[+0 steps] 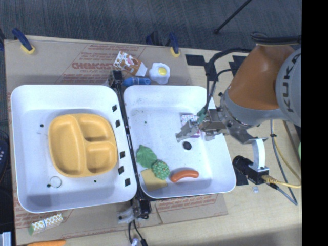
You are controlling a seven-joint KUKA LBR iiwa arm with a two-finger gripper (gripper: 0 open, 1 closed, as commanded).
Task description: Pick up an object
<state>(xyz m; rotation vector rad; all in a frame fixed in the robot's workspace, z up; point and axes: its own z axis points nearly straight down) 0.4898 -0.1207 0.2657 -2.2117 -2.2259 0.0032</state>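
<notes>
In the right bin (220, 174), a red-orange sausage (184, 175) lies near the front wall. To its left are a green leafy piece (145, 155), a knobbly green piece (160, 169) and a yellow block (150, 179), all bunched together. A small pink-and-white packet (188, 119) lies toward the bin's right side. My gripper (192, 131) hangs low over the bin, right at that packet's near edge. Whether it touches the packet is unclear. Nothing shows held in it.
The left bin (20, 152) holds a yellow divided tray (82, 143). Behind the bins lie a small carton (125, 61), a blue item (136, 81) and a white-and-yellow toy egg (160, 72). A wrapped candy (46, 223) lies at the front left. Cables (279, 183) run at the right.
</notes>
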